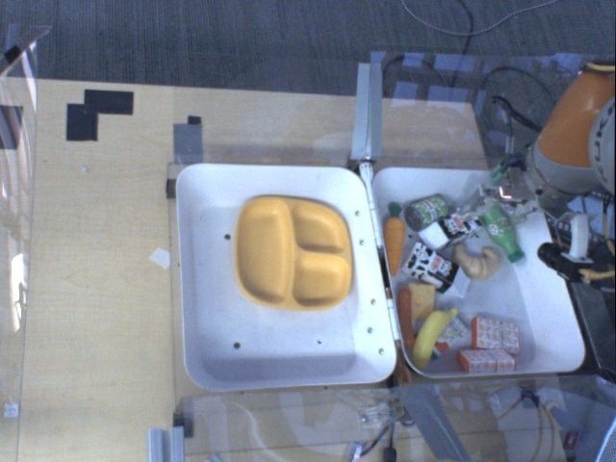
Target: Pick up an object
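Note:
The right bin (563, 349) holds a heap of small items. An orange carrot (394, 243) lies along its left wall, with a green can (427, 209) beside it. A black-and-white carton (429, 266) and a beige knobbly piece (478, 262) sit in the middle. A yellow banana (432, 335) and two red boxes (494, 333) lie near the front. A green bottle (501, 231) lies at the back right. My gripper (501, 193) hangs over the bin's back right part, just above the green bottle, with nothing visibly held.
The left bin (207, 287) holds a yellow divided tray (292, 251). A metal rail (365, 114) runs between the bins at the back. The grey arm with its orange band (576, 128) comes in over the right bin's far right corner.

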You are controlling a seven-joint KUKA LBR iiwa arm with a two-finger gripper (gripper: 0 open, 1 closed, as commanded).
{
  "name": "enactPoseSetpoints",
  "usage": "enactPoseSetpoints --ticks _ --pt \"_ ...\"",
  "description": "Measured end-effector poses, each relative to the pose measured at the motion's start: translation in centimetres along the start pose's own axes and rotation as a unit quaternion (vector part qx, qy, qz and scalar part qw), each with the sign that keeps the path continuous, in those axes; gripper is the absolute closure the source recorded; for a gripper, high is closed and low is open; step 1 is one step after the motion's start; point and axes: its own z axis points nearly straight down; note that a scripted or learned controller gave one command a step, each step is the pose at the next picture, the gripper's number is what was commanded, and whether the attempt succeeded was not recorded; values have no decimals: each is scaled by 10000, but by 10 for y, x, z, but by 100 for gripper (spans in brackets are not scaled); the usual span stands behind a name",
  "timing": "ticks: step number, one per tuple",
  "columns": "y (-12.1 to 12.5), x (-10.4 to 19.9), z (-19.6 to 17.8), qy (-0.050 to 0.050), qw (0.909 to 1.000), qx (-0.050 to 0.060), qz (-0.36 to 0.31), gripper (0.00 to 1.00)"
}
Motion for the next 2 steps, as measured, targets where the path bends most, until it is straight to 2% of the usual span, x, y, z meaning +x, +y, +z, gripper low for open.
enactPoseSetpoints --ticks 1,2 --pt "0 0 0 -3 10000 -6 1 0" --pt "6 0 -16 -45 9999 -108 -24 100"
